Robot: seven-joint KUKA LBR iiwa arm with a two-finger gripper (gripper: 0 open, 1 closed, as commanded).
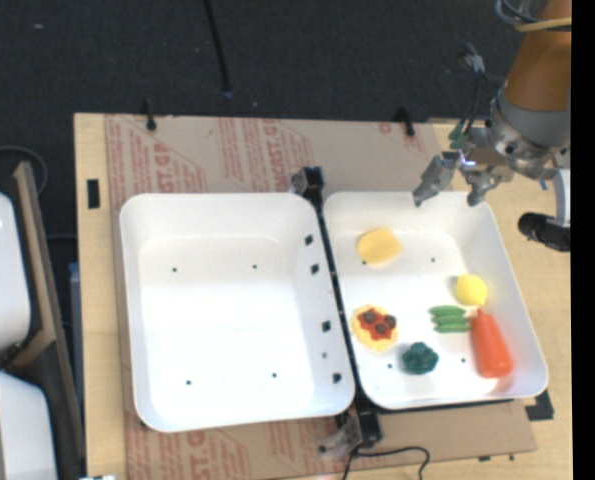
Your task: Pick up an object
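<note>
The right bin holds several toy foods: a yellow round piece, a small lemon, a green pea pod, an orange carrot, a small pizza slice with red topping and a dark green broccoli. My gripper hangs over the bin's far rim, up and to the right of the yellow round piece. Its two fingers stand apart and open, with nothing between them.
The left bin sits beside the right one, joined by black clips along the shared edge. Both rest on a cardboard sheet. White equipment stands at the far left.
</note>
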